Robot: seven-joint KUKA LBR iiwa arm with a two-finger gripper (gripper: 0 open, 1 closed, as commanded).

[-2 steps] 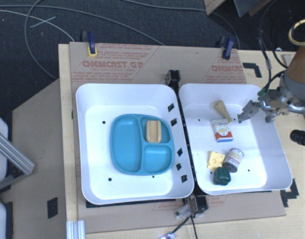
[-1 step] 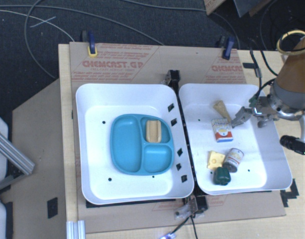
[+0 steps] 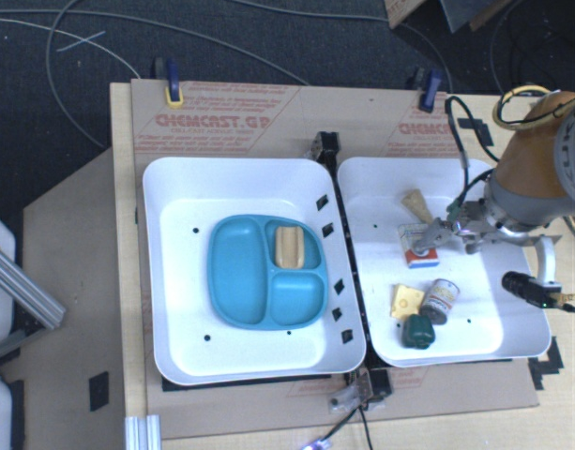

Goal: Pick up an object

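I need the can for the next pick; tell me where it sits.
The can lies tilted in the right bin, toward its front, between the yellow block and the dark green object.

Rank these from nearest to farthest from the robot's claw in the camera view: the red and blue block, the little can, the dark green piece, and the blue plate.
Measured from the gripper:
1. Red and blue block, just below it in the right bin.
2. Little can, lower in the right bin.
3. Dark green piece, near that bin's front edge.
4. Blue plate, in the left bin.
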